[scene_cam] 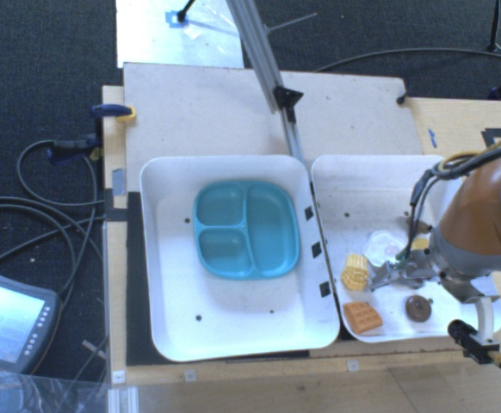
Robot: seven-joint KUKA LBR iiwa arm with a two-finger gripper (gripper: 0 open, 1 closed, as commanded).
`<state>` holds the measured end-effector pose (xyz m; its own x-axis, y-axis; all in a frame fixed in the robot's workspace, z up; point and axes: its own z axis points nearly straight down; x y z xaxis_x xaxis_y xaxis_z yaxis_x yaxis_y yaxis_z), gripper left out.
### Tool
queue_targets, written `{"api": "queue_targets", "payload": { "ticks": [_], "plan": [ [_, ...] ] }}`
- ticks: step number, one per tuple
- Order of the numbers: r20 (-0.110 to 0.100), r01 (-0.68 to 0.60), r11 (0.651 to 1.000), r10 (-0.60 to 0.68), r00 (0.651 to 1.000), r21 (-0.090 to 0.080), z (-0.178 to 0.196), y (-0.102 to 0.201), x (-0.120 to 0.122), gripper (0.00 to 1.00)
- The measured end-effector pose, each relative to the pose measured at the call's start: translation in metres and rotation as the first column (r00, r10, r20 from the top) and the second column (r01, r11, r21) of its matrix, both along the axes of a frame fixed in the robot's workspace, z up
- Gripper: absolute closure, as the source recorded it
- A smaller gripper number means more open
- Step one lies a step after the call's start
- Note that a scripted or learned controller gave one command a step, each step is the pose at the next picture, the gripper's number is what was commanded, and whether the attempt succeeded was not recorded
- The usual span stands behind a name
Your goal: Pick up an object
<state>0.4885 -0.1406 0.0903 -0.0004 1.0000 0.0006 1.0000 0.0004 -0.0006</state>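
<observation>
The right bin (354, 188) holds a yellow corn-like piece (355, 273), an orange waffle-like square (363, 317), a small brown round piece (417, 308) and a pale round lid-like object (381, 249). My gripper (386, 275) reaches in from the right and hangs low over the bin floor, between the corn piece and the brown piece, just below the pale round object. Nothing is visibly held between its fingers.
The left bin (169, 317) contains a teal divided plate (245, 229). A metal pole (263, 54) slants across the back toward the bins' shared wall. Cables and a teach pendant (5, 317) lie on the floor at left.
</observation>
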Motion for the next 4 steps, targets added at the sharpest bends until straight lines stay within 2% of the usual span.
{"api": "queue_targets", "payload": {
  "ticks": [1,3,4],
  "plan": [
    [0.003,0.0,1.0,0.0,1.0,0.0,0.011,0.0,0.001,1.0],
    [0.008,-0.005,1.0,0.005,1.0,-0.003,0.102,-0.011,0.006,1.0],
    [0.01,-0.005,1.0,0.005,1.0,-0.004,0.159,-0.019,0.002,1.0]
  ]
}}
